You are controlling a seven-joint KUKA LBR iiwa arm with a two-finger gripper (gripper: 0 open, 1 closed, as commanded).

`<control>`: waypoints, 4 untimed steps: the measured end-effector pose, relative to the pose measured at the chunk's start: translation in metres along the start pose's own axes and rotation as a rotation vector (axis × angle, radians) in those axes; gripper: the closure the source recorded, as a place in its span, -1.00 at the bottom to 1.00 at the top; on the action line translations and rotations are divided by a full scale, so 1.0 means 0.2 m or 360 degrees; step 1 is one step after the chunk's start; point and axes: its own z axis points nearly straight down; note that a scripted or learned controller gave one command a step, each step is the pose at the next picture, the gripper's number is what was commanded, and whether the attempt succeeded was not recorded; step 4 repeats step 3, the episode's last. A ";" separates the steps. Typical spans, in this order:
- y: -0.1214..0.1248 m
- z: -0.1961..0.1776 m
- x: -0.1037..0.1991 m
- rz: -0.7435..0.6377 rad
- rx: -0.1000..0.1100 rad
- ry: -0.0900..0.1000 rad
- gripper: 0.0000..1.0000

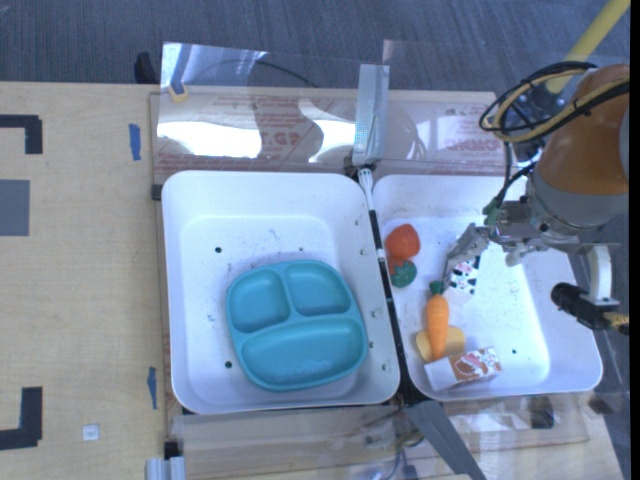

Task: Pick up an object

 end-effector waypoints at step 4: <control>0.13 0.03 0.31 -0.0165 -0.0013 -0.0003 1.00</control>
